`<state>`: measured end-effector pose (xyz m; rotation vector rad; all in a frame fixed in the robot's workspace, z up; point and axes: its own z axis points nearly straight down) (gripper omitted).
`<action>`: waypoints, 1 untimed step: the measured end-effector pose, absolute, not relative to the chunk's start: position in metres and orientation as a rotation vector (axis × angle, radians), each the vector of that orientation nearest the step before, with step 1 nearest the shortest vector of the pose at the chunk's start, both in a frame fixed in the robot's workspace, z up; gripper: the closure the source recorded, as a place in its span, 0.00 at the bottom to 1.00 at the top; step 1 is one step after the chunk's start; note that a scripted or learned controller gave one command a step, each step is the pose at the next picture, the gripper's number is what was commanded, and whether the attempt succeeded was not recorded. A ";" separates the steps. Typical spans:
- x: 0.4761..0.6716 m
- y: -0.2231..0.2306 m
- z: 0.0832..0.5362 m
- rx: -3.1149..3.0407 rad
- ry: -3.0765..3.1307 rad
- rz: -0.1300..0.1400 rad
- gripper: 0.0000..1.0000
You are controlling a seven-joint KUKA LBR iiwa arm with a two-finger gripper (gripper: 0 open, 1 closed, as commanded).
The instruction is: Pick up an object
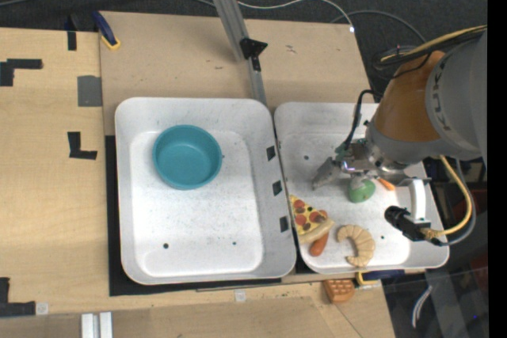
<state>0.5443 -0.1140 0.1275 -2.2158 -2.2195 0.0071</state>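
I watch from one fixed camera high above the bench (47,138), angled down across both white bins (131,194).

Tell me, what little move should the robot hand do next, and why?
Probably lower a little over the green toy and close. The gripper hangs in the right bin just beside it, with nothing seen between its fingers, and the pizza slice and croissant lie farther away.

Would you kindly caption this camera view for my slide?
Gripper open in the right bin beside a green object; teal bowl in the left bin.
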 end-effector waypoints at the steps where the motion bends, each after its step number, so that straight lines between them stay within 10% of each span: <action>1: 0.544 -0.114 0.089 -2.220 -2.223 0.002 0.00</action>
